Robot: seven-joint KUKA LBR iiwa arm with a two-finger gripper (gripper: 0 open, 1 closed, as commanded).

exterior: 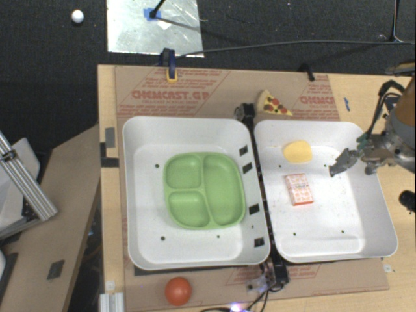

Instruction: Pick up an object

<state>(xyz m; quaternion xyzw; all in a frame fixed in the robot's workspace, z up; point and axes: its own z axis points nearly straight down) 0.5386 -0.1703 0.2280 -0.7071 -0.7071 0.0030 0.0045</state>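
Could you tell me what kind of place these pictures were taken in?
Probably a robotics lab set up for grasping trials: two white bins side by side on a bench, toy items like a green divided plate and a small red box, and a robot hand reaching in.

The arm (400, 132) is cut off by the right edge just behind the hand (340, 163), whose fingers are too small and blurred to tell apart. Far from the hand, a red ball (178, 290) sits near the bottom edge beside partly cropped cables (250, 303).
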